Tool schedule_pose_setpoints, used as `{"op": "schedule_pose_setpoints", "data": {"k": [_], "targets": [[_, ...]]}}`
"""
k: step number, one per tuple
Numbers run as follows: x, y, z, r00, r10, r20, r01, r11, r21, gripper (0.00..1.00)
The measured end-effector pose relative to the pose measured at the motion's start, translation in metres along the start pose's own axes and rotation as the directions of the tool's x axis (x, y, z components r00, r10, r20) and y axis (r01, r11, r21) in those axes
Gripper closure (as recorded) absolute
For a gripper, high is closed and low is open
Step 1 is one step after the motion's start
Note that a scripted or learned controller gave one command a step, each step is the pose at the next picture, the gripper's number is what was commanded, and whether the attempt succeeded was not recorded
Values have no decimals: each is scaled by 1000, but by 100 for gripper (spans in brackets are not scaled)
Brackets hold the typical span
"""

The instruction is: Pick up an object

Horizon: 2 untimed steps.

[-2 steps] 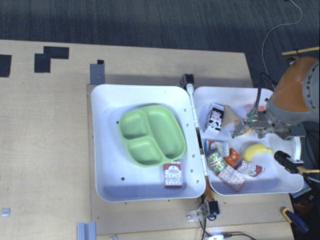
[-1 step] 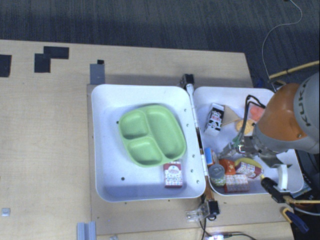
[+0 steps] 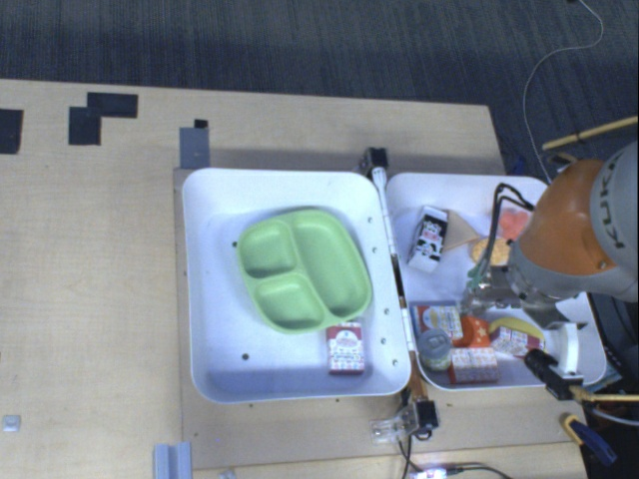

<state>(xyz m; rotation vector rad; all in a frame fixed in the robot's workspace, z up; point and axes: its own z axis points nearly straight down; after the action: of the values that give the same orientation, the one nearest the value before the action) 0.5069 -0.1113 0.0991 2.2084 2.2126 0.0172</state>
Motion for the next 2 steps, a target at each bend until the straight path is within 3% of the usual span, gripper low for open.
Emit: {"op": "schedule_pose_setpoints", "data": {"k": [1,2], "targets": [[0,0,0,1000,0,1,0,1000,0,0],[0,2,-11,1000,-2,1,2,1000,-4,100]]}}
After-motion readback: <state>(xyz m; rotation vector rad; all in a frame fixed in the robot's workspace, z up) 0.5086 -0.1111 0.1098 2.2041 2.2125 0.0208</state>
